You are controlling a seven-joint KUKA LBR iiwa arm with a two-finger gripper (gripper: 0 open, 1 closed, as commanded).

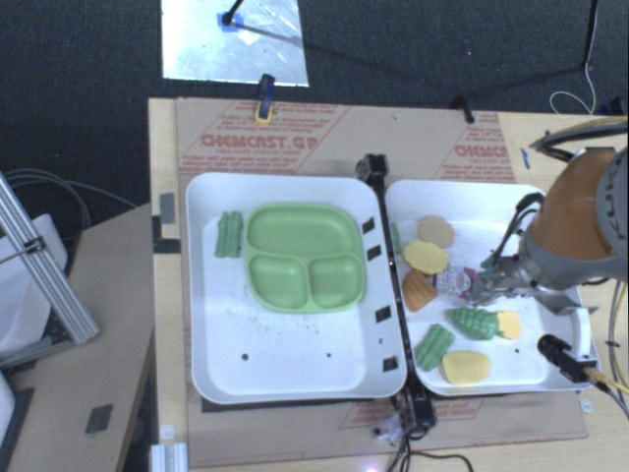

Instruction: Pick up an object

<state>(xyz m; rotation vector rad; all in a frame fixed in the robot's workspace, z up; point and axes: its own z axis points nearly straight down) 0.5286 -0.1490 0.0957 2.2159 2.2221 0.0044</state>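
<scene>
The camera view looks down at a slant on the bench, whose top is covered by cardboard printed with red lettering, and on two shallow white bins side by side.

The left bin holds a pale green divided plate with three compartments, lying flat near the bin's middle. Just beside the plate, toward the bin's left wall, lies a small green ribbed piece like a bundle of beans.

The right bin holds a cluster of toy foods. A tan round piece sits nearest the far wall, with a yellow rounded piece touching it on the near side. An orange-brown wedge lies beside the divider. A bumpy dark green piece lies in the middle, with a small yellow chunk touching its right end. A lighter green piece and a yellow lump lie near the front wall.

The arm reaches in from the right, its orange band over the right bin. The end effector is lowered among the toys, just above the dark green piece and beside a small clear wrapper-like item. Whether it is spread or closed cannot be told at this size, and nothing is visibly lifted by it.
</scene>
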